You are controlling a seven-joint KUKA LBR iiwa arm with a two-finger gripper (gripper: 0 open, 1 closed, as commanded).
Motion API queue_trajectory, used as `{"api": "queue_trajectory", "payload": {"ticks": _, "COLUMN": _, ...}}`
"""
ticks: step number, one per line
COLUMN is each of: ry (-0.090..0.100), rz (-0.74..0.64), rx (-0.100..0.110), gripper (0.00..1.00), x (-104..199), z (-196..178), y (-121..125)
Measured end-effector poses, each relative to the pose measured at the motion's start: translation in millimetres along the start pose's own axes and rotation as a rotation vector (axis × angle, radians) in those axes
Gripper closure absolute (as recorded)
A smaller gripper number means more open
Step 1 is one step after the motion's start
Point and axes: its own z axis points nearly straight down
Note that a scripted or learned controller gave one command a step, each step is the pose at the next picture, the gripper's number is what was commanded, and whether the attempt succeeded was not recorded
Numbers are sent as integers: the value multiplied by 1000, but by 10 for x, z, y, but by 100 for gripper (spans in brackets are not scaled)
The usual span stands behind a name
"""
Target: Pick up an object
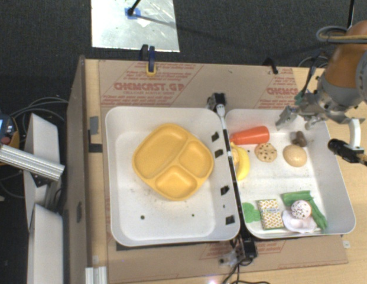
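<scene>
Hand (301,116) hangs over the upper edge of the right bin (343,203), at about two o'clock in the camera view, its metal fingers spread wide and holding nothing. Nearest to it, just toward six o'clock, lie a small dark brown lump (299,138) and a pale egg-shaped piece (295,155); either looks like the likeliest pick. The egg shape seems a light, hard, smooth toy, apt to slip, so a grip across its narrow middle would serve best. Toward nine o'clock from these sit a cookie (266,152), an orange carrot-like piece (250,135) and a yellow banana (241,163) against the divider. At the bin's six o'clock end a green piece (305,201), a cracker-like square (269,213) and a speckled ball (301,209) crowd together, overlapping so that their outlines are hard to separate. The left bin (127,176) holds a yellow divided plate (173,160). What the dark lump is cannot be made out, and the arm (348,64) is cut off at the frame's right edge
</scene>
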Motion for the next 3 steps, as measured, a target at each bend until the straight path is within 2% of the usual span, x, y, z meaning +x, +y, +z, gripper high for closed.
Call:
{"api": "queue_trajectory", "payload": {"ticks": 1, "ry": 3, "rz": 12, "rx": 18, "gripper": 0, "x": -343, "z": 614, "y": -231}}
{"api": "queue_trajectory", "payload": {"ticks": 2, "ry": 4, "rz": 11, "rx": 19, "gripper": 0, "x": -277, "z": 792, "y": -540}}
{"api": "queue_trajectory", "payload": {"ticks": 3, "ry": 1, "rz": 8, "rx": 9, "gripper": 100, "x": -284, "z": 651, "y": -499}}
